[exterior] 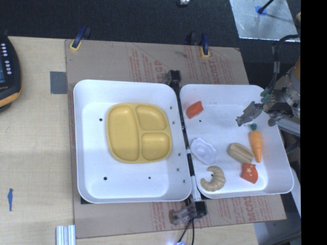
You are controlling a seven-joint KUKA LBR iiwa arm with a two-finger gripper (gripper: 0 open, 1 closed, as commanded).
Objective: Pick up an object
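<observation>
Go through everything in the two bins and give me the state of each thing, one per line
Yellow divided plate: flat in the left bin, compartments bare.
Carrot: lying in the right bin, below the gripper.
Croissant: lying near the front wall.
Bread roll: lying beside the carrot.
Red piece: lying loose, far corner.
Gripper: above the right bin, holding nothing.

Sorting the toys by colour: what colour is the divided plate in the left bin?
Pale yellow all over; the divided plate shows clearly in the overhead camera view.

A divided tray [138, 132] sits in the left bin [87, 137]. In the right bin [225, 98], the carrot [256, 145] lies right of the bread roll [240, 152], croissant [214, 178] nearest the front, gripper [261, 114] above the carrot.
</observation>
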